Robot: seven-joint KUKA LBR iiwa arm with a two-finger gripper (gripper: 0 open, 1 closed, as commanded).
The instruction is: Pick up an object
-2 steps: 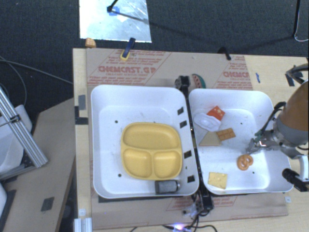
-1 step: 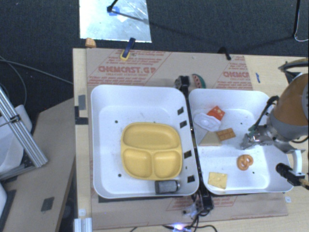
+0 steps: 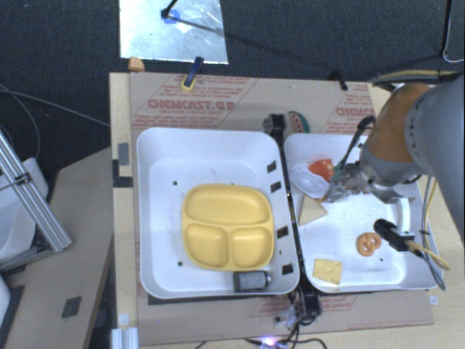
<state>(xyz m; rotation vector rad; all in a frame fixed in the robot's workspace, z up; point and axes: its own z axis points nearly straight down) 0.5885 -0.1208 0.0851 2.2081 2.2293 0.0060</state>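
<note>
Brown cardboard (image 3: 240, 97) printed "CHEMCAST GP", claw (image 3: 336, 189) near clear spoon (image 3: 309, 181)

Brown cardboard sheet with red lettering (image 3: 211, 102) spread under both bins; dark carpeted floor (image 3: 58, 42) around it; shiny square metal plate (image 3: 173, 19) lying on that floor beyond the cardboard's far edge; small blue-and-yellow clip (image 3: 192, 73) resting at that far edge, just beside a little tan cork-like block (image 3: 136, 65) at the corner; pale wooden board (image 3: 69, 238) jutting out on the left, near a slanted aluminium frame rail (image 3: 29, 195).
</note>
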